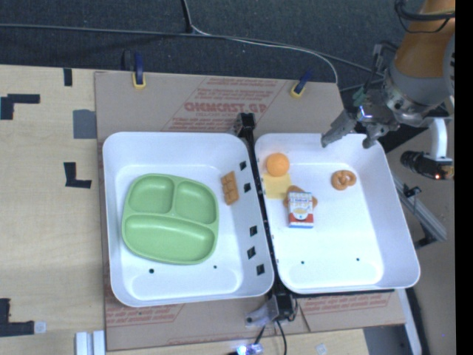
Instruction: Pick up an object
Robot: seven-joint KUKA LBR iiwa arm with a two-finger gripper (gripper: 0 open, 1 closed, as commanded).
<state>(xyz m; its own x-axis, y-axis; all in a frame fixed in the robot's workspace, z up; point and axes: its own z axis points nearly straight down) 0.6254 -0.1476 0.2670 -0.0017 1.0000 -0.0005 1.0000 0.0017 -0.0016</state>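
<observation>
nearest the lower edge of the frame we see a black clamp (272, 310) sitting at the bottom of the seam between the two bins. the left bin (133, 287) holds a green divided plate (171, 218) in its left half, lying flat with three compartments. toward the right wall of that bin, a little above the plate's level, lies a small orange-brown waffle piece (230, 187), apart from the plate.

in the right bin (369, 272) the things gather in the upper left part. lowest is a small red and white carton (300, 210), with a brown cookie-like piece (298, 192) peeking from behind its top edge. just to the left and above lies a pale yellow flat slice (274, 187), and an orange ball (277, 164) rests at its upper edge, touching or overlapping it. well to the right, alone, lies a small brown pretzel (343, 179).

farther up, over the upper right corner of the right bin, the gripper (352, 134) hangs with its two dark fingers (334, 132) spread apart and nothing between them; it touches none of the objects. behind it, at the upper right of the frame, rises the grey arm with its orange band (437, 2). both bins rest on a cardboard sheet (214, 102), pinned at its top edge by two yellow clips (138, 78).
</observation>
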